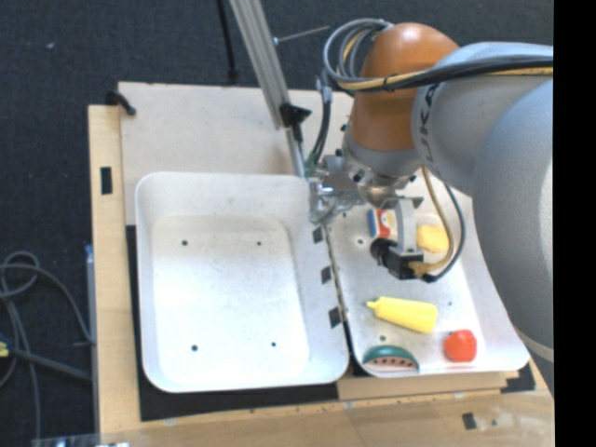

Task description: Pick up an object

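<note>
My gripper hangs low over the far end of the right bin, under the orange wrist band. A small red, white and blue object lies just below it, partly hidden by the wrist. Beside that to the right is a pale yellow block. Nearer the front of the same bin lie a yellow bottle, a red rounded piece and a watermelon slice. Nothing can be seen held.
The left bin sits alongside, separated from the right bin by their shared rims. A slanted metal pole rises behind the bins, close to the wrist. The arm's grey body covers the right bin's far right side.
</note>
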